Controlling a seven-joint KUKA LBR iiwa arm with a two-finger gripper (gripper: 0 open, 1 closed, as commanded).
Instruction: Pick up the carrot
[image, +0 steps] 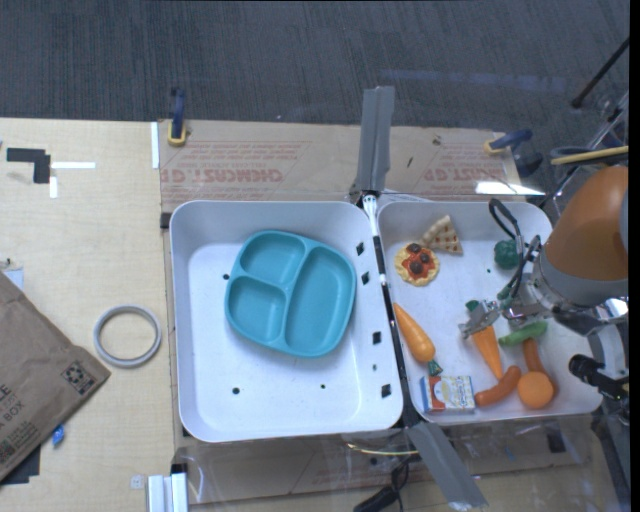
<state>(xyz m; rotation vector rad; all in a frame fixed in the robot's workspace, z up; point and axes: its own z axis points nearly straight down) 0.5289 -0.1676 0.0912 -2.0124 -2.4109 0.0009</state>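
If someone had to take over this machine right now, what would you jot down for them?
Claw: low in the right bin, tips right at the top of the carrot; I can't tell if it has gripped.
Carrot: lying on the bin floor, beside a sausage and an orange.
A second orange carrot-like piece lies by the bin's left wall.
Left bin: holds a teal divided plate.
Done: claw brought to the carrot.
Left: grip and lift it.

Beside the metallic gripper (483, 320), the carrot (488, 352) looks like smooth, matt plastic. Left of it, the teal plate (291, 293) shows smooth, faintly glossy plastic.
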